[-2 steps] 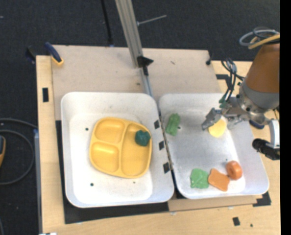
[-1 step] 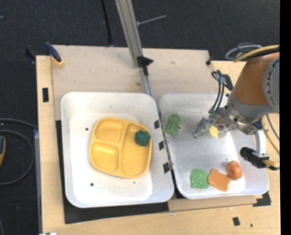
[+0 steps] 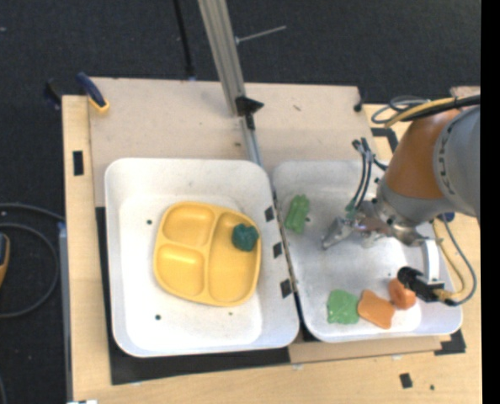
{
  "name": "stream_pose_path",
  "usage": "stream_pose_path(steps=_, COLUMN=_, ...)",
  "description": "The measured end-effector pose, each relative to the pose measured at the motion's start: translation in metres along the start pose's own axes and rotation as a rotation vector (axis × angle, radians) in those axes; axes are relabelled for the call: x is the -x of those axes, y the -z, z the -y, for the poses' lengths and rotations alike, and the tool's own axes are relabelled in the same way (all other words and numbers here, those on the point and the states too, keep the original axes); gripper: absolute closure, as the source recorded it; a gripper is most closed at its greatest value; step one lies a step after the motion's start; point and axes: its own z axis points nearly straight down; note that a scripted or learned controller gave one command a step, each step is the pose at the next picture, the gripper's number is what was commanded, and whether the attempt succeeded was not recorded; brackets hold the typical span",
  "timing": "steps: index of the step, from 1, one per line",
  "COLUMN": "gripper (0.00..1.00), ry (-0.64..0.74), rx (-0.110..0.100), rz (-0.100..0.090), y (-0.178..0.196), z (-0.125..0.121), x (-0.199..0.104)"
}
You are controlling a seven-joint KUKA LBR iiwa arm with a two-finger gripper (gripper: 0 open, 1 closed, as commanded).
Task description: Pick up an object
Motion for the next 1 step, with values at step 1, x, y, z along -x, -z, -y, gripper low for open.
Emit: stream_pose_path(steps=1, gripper=1.0, ry=-0.003, rx=0.007, rz=0.001, y=0.0143, z=-0.0016, x=0.0013)
